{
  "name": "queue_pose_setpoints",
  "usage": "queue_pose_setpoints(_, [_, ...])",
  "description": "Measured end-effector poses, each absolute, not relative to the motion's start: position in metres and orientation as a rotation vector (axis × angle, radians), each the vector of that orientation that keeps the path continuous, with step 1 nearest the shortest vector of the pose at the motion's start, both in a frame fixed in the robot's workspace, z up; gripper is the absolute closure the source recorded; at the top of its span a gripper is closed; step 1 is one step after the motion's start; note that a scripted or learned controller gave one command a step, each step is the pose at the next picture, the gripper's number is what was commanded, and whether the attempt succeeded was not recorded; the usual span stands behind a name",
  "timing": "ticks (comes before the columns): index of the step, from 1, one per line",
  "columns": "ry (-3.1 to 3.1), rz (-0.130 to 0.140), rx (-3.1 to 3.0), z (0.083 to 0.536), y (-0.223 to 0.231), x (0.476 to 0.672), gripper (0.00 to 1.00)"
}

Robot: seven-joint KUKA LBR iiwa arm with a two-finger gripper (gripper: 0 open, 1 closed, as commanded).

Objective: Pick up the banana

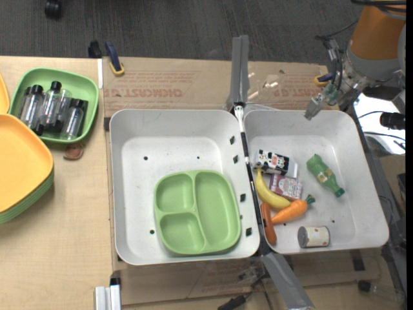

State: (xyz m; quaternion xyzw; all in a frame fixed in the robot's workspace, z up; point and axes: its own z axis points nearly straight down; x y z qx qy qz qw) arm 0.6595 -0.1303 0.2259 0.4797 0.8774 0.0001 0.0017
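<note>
- From my remote seat I saw the arm [377, 28] reaching in at the far right, its orange band above the grey wrist.
- The gripper [316, 108] hung over the far rim of the right bin [368, 173], well apart from the items below; I could not tell how it was set, as it was too small and blurred.
- The banana [268, 192] lay in the right bin near its left wall, curved, with nothing gripping it.
- A carrot [290, 210] touched the banana's near end, pointing right.
- A small printed carton [274, 162] sat just beyond the banana, and a pinkish packet [287, 187] lay right beside it.
- A green bottle [324, 175] lay tilted further right, apart from the banana.
- A small can [314, 236] lay on its side near the bin's near edge.
- The left bin [129, 173] held a green divided tray [197, 210].
- On the bench to the far left, a green dish [84, 86] held dark-capped bottles [51, 110], beside stacked orange plates [22, 166].
</note>
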Motion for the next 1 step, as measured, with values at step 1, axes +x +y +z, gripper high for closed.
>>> queue_pose_setpoints(1, [2.701, -0.001, 1.604, 0.1914, -0.0523, 0.6560, 1.00])
